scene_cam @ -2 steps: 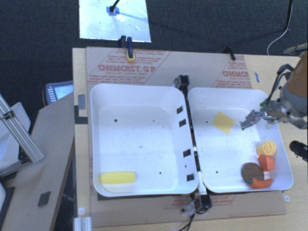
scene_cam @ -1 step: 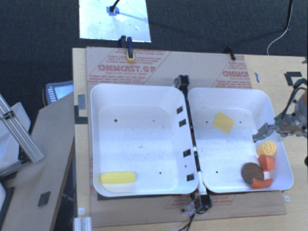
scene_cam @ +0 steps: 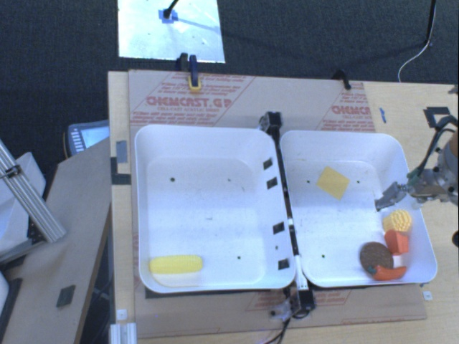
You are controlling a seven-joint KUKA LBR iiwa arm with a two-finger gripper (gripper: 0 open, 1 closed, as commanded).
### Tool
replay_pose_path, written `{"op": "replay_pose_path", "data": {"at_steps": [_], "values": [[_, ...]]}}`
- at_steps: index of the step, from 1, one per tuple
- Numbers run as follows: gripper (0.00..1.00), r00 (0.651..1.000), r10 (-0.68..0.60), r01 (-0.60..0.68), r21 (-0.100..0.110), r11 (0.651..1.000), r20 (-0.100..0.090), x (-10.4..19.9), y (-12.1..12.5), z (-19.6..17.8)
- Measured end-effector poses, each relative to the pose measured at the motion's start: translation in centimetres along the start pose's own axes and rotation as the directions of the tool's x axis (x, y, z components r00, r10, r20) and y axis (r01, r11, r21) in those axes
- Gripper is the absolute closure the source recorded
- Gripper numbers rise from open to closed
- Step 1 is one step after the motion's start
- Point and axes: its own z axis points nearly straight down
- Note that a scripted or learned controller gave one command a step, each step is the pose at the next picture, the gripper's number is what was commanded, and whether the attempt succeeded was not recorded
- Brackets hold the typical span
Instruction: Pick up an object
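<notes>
My gripper point(scene_cam: 391, 195) reaches in from the right edge and hovers over the right side of the right bin point(scene_cam: 344, 140). Just below its tip lies a small yellow knobbly piece point(scene_cam: 399, 220). Under that piece sit a red-orange block point(scene_cam: 396, 241), a brown round disc point(scene_cam: 374, 256) and an orange carrot-like piece point(scene_cam: 389, 271), all crowded in the bin's front right corner. A flat yellow square point(scene_cam: 333, 182) lies apart near the middle of the same bin. A long yellow piece point(scene_cam: 176, 264) rests in the front left corner of the left bin point(scene_cam: 201, 136).
The two bins meet at a black-clipped seam point(scene_cam: 282, 206) down the middle. They stand on a cardboard sheet point(scene_cam: 237, 95) on the bench. A shiny metal plate point(scene_cam: 170, 20) lies beyond the bench at the back left.
</notes>
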Motion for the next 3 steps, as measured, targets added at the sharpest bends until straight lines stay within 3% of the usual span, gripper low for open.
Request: {"op": "replay_pose_path", "data": {"at_steps": [1,2,3], "values": [[0.00,1.000,-0.006,0.006,-0.006,1.000,0.002,0.0,5.2,-2.7],[0.00,1.000,-0.002,0.002,-0.018,1.000,0.007,-0.2,0.1,-19.5],[1.00,1.000,-0.008,0.008,-0.007,1.000,0.003,-0.1,0.3,-19.6]]}}
